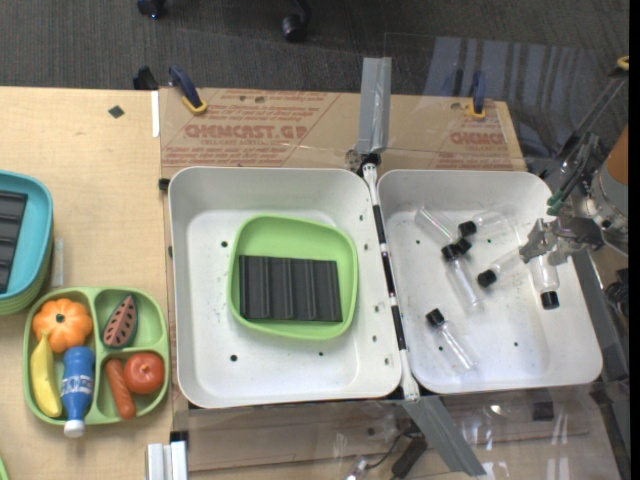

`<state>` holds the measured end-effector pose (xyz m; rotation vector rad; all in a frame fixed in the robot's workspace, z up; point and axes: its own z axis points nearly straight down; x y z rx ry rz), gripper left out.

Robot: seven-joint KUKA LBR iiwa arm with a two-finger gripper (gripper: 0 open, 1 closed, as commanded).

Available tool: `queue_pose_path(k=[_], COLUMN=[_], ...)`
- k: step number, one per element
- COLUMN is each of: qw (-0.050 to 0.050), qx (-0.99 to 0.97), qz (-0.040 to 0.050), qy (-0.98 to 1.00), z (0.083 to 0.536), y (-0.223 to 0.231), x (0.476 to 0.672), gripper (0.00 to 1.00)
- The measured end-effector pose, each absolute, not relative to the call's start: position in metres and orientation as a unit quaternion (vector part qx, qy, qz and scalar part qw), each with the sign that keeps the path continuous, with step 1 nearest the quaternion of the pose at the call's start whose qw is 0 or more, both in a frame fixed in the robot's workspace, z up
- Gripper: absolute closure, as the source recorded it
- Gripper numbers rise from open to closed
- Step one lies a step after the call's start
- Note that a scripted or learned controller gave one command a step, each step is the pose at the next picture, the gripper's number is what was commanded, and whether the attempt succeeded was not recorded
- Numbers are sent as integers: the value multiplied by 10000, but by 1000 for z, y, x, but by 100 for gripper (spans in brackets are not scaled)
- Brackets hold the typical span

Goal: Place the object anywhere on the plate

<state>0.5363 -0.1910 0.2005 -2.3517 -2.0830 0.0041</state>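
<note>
A green plate (295,238) with a dark ridged insert (291,289) lies in the left white bin (200,268). Several clear vials with black caps are scattered in the right white bin (500,363): one (464,232) near the back, one (487,278) in the middle, one (446,333) toward the front. My gripper (548,242) hangs over the right bin's right side, at the end of the arm coming in from the right. A further vial (549,294) lies just below it; whether they touch is unclear.
Cardboard (250,128) sits behind the bins, held by clamps (186,88). On the wooden table to the left stand a blue tray (25,238) and a green divided tray (95,353) of toy food. A metal post (375,108) rises between the bins.
</note>
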Motion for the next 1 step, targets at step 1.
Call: queue_pose_path(k=[1], qw=[0], qx=[-7486], qz=[12], qy=[-6630], z=[201], y=[-191], x=[536], gripper=[0])
